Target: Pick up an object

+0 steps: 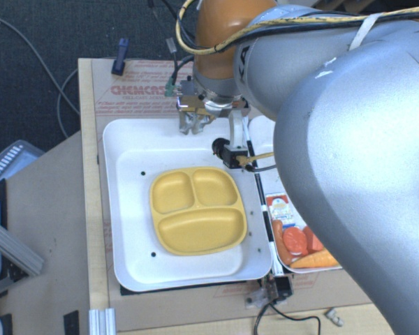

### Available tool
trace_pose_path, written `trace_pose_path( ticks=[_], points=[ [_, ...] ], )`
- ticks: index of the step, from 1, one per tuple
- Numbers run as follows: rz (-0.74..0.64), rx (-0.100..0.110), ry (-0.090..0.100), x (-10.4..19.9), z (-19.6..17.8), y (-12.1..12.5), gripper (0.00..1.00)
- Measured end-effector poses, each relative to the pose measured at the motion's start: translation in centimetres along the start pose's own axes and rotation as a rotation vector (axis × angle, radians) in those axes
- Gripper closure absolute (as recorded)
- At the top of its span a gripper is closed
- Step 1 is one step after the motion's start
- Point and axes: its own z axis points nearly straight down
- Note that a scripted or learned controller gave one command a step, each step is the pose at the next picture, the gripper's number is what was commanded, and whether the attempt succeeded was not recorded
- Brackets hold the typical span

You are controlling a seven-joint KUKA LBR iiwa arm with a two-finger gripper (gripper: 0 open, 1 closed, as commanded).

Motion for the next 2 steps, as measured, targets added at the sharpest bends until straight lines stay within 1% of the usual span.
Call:
trace_pose_path(
  ticks=[1, 2],
  points=[
    [0.001, 0.000, -0.001, -0.1, 0.0, 0.0, 0.00],
    [0.003, 0.004, -0.002, -8.4, -2.1, -4.7, 0.00]
  ],
)
